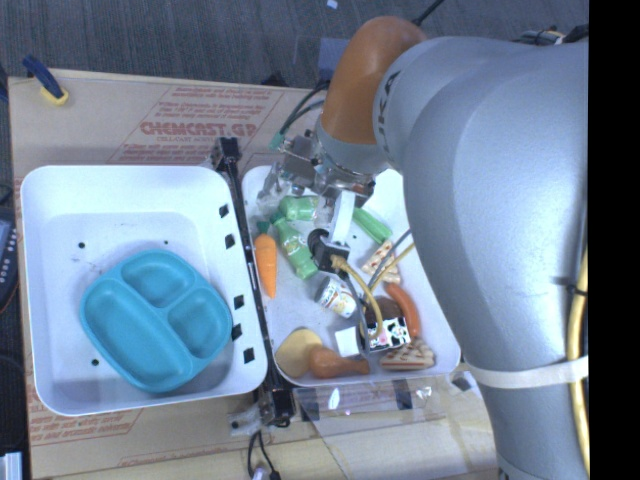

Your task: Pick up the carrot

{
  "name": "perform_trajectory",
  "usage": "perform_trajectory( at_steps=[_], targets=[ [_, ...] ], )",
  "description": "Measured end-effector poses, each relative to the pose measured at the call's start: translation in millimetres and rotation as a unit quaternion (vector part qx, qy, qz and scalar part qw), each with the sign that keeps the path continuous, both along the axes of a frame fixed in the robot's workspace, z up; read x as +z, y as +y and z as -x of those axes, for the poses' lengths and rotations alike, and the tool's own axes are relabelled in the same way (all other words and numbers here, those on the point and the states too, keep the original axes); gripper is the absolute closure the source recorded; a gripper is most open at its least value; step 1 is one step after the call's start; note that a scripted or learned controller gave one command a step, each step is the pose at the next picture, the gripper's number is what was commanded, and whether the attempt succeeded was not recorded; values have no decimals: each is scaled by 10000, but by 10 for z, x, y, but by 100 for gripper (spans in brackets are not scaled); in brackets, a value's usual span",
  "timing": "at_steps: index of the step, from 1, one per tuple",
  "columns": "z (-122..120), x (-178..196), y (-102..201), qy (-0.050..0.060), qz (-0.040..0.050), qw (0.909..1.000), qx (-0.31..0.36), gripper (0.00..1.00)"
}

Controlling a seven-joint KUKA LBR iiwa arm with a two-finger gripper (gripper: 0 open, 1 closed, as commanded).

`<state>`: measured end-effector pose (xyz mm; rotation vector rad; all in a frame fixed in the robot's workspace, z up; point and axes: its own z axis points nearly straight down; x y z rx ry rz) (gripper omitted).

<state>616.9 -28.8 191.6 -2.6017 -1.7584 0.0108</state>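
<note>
The orange carrot point(265, 265) lies lengthwise along the left wall of the right bin point(432, 313), its tip pointing toward the front. My gripper point(303, 186) hangs over the back of that bin, above a cluster of green toy pieces point(297, 209). It is up and to the right of the carrot's top end and apart from it. The grey arm with its orange band point(362, 73) hides the back right part of the bin.
The left bin point(40, 268) holds a blue divided plate point(155, 318). Around the carrot lie another green piece point(298, 253), a small jar point(338, 296), a red sausage point(405, 308), a waffle point(408, 354) and a tan pear-shaped toy point(305, 353). A yellow cable point(358, 286) trails over the toys.
</note>
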Motion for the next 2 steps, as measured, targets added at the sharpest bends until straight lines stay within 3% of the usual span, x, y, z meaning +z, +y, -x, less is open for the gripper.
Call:
perform_trajectory(
  at_steps=[1, 2],
  targets=[
    [348, -1, 179, 21, -31, 9994, 349, 0],
    [201, 14, -233, -15, -10, 9782, 2078, 0]
  ],
)
